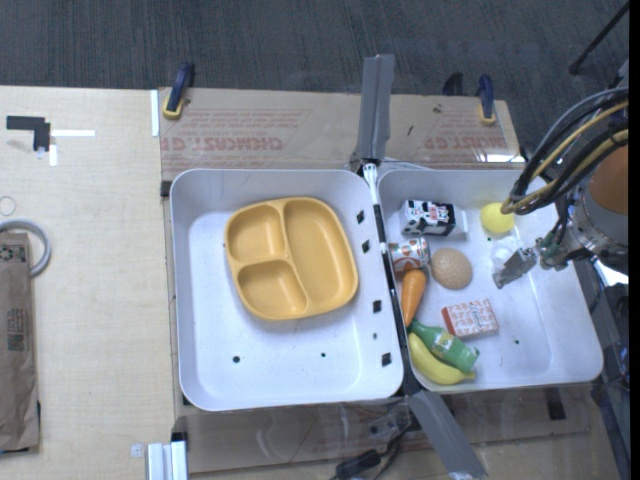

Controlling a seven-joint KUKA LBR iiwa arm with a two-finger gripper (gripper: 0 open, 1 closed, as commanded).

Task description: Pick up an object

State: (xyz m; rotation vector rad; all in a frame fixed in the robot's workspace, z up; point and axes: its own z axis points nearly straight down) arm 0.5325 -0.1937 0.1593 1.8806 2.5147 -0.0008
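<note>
Nothing picked yet — candidates all sit in the right bin (560,363): red-and-white box (470,318) near the bin's middle, brown egg-ish ball (452,268) just up-left of it, yellow ball (496,218) toward the bin's far wall, black-and-white carton (430,217) by the far-left corner, small can (408,253) and carrot (411,296) hugging the left wall, banana (432,364) plus green bottle (446,344) at the near-left corner. Gripper (513,267) hangs over the bin's right half w/ nothing between its tips; fingers — can't tell if spread or pressed, too small and blurry from here. Closest items: egg-ish ball to its left, box below-left. Risks, imo: round stuff rolls off if the tips land off-centre; box lies flat, so tips may scrape bin floor & skid over it; the left-wall cluster is packed tight, so a grab there could nudge neighbours or jam vs the wall. Left bin (200,318) holds the yellow divided plate (291,258), well apart from the action.
</note>
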